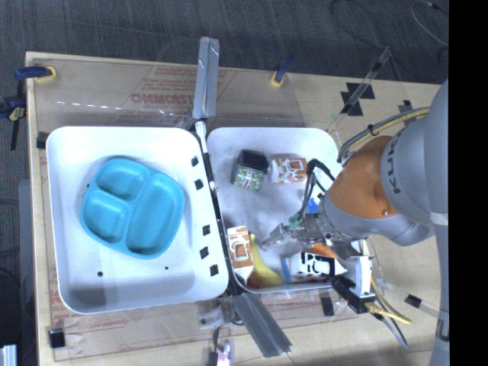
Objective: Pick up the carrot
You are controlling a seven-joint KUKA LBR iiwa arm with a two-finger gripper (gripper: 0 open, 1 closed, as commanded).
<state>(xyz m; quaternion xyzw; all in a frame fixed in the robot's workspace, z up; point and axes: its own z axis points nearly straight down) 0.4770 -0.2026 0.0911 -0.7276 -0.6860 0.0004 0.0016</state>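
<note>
**Carrot hiding under the arm**

We see the carrot (323, 248) as a small orange bit in the lower right of the frame, low in the right bin (263, 139). It lies just under the gripper (293, 231), beside a blue and white box (309, 265). Most of it is covered by the arm (381, 189).

We cannot tell if the jaws are apart or together (the grey wrist blocks our look), and nothing shows between them.

We think the carrot is a toy: light, hard and smooth, so it may slip or roll. Taking hold across its middle looks best to us, not at the thin tip.

A yellow banana (263, 271) and an orange carton (240, 250) sit near. The blue tray (133, 206) rests in the left bin (69, 280).
</note>
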